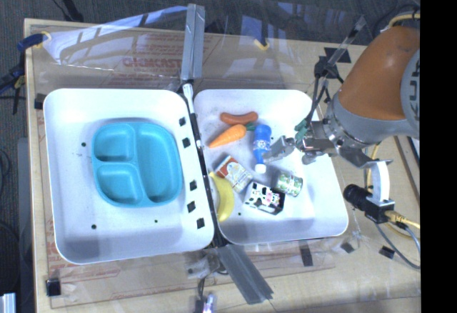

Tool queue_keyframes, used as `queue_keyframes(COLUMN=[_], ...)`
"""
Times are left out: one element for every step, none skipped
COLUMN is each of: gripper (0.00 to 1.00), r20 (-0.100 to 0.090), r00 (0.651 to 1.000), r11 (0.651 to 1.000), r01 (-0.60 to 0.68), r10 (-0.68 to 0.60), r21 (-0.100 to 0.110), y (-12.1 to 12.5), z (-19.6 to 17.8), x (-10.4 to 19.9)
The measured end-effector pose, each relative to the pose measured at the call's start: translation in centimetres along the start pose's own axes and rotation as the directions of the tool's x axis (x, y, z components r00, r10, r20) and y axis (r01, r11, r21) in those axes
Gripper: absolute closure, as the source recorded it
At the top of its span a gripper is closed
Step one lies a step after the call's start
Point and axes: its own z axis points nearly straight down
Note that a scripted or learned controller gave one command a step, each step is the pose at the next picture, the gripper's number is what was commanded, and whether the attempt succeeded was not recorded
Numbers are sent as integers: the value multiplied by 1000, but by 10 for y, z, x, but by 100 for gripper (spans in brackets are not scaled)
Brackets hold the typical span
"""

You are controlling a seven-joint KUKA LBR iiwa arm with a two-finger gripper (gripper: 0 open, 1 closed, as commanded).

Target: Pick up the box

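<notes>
Two white bins sit side by side on the bench; the left bin (64, 219) carries only a blue divided plate (137, 164) near its middle, while the right bin (325, 215) holds all the clutter. The box (264, 198), a small carton with a black-and-white cow pattern, lies flat toward the right bin's front edge, roughly midway along it. It is hemmed in: a banana (225, 197) lies just beside it toward the divider, a second small carton (234, 172) sits just behind it, and a green can (289, 184) lies at its other end, close enough that I cannot tell whether they touch. Farther back are a carrot (228, 136), a sausage (238, 118) and a blue bottle (261, 143). The gripper (285, 146) hangs over the right bin's rear half, near the bottle and clear of the box, and whether it is released or clenched cannot be told. Crowding looks like the main risk: a descent slightly off could land on the can or the other carton, nudge the box aside, or lift the wrong item.
</notes>
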Motion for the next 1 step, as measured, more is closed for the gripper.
queue_keyframes(gripper=[0], r20=[3], r00=[989], r11=[989], r01=[146], r10=[-146], r21=[-8], y=[17], z=[158], x=[-17])
